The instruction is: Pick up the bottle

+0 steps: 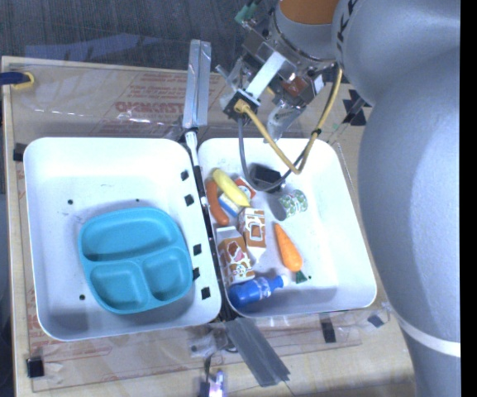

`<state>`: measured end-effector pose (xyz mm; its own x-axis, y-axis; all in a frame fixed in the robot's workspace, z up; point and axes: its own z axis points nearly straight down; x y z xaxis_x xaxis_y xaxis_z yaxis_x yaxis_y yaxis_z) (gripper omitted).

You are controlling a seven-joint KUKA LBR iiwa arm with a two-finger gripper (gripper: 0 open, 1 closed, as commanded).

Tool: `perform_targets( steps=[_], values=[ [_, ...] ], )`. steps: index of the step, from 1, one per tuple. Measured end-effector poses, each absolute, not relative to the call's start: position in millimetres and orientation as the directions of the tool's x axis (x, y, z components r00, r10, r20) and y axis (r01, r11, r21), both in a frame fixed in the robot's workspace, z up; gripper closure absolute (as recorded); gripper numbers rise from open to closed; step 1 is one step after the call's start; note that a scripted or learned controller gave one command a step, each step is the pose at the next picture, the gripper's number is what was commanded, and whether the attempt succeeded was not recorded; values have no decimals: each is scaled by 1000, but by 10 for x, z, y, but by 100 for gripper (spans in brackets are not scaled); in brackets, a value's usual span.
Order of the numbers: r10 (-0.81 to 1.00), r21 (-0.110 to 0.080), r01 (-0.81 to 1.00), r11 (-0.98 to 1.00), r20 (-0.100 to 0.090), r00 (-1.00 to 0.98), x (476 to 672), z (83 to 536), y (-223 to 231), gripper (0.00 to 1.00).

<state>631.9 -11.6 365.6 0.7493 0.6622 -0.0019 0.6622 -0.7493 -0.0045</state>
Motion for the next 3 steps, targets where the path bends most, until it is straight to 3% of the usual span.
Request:
perform_targets(
  steps=[1,2,3],
  values=[
    [430,-6,430,-903,-8,903,5724,3100,-259,0],
    [204,-1,204,-979,-2,979,5902,3854,-622,0],
    [205,-1,205,-979,-6,979,5402,3188,-305,0]
  ],
)
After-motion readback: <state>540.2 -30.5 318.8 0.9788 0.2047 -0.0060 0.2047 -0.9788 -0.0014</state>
